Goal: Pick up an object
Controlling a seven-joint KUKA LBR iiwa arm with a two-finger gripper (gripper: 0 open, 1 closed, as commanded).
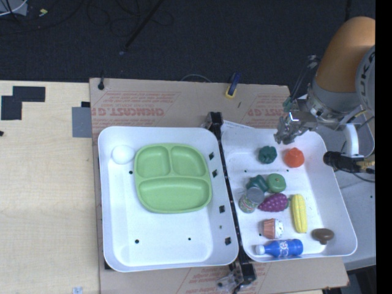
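My gripper (pixel 285 135) hangs over the far edge of the right bin (pixel 343 219), just above and between a dark green toy (pixel 267 155) and an orange-red round toy (pixel 294 157). Nothing shows between its fingers. Further down the right bin lie a green apple-like toy (pixel 275 182), a purple grape bunch (pixel 274 203), a yellow corn cob (pixel 299 212), a grey can (pixel 252 198), a small cupcake (pixel 272 228), a blue bottle (pixel 280 248) and a brown mushroom-like piece (pixel 323 234).
The left bin (pixel 122 237) holds a green divided plate (pixel 172 177) and a white ball (pixel 122 154) at its far left corner. A black divider rail (pixel 223 182) runs between the bins. Cardboard lies under both bins.
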